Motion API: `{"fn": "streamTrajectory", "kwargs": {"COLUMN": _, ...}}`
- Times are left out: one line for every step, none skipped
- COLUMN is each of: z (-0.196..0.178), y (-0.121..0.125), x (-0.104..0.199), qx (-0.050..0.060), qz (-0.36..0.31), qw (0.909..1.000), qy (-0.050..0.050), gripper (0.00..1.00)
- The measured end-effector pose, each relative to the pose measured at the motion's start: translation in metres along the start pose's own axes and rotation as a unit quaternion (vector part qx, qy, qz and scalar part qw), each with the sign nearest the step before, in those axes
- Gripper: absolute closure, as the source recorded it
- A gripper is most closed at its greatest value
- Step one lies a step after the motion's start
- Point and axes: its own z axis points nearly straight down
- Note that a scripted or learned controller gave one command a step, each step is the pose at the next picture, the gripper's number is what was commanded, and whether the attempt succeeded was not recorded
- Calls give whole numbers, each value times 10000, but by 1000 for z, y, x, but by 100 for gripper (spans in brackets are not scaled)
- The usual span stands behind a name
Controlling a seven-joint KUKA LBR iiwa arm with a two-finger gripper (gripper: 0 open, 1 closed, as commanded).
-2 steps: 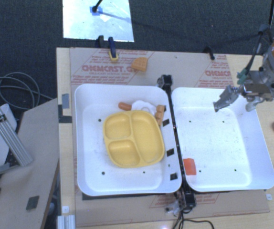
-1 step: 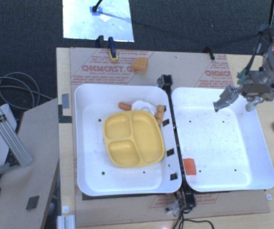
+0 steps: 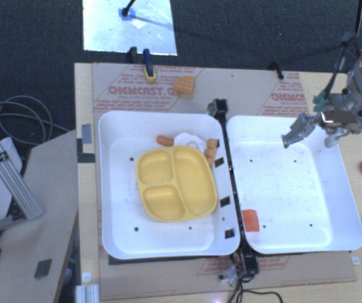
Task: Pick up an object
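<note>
Two bins: the open, empty pincer point(image 3: 311, 131) hangs above the right bin point(image 3: 342, 169), well apart from an orange block point(image 3: 250, 219).

My worktop point(image 3: 86, 93) is a pale wooden board. On it lies a clear protective sheet point(image 3: 143, 87) with red lettering, and on that sit two shallow white bins side by side, their inner rims touching: the left bin point(image 3: 115, 188) and the right bin point(image 3: 338, 201). A small waffle-like tan piece point(image 3: 184, 84) lies on the sheet behind the left bin, near a blue and yellow clamp point(image 3: 148, 65) at the back edge.
</note>
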Motion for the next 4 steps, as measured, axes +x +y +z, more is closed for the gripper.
{"fn": "streamTrajectory", "kwargs": {"z": 0, "y": 0, "x": 0, "qx": 0, "qz": 0, "qw": 10000, "qy": 0, "gripper": 0}}
{"fn": "streamTrajectory", "kwargs": {"z": 0, "y": 0, "x": 0, "qx": 0, "qz": 0, "qw": 10000, "qy": 0, "gripper": 0}}
{"fn": "streamTrajectory", "kwargs": {"z": 0, "y": 0, "x": 0, "qx": 0, "qz": 0, "qw": 10000, "qy": 0, "gripper": 0}}
{"fn": "streamTrajectory", "kwargs": {"z": 0, "y": 0, "x": 0, "qx": 0, "qz": 0, "qw": 10000, "qy": 0, "gripper": 0}}
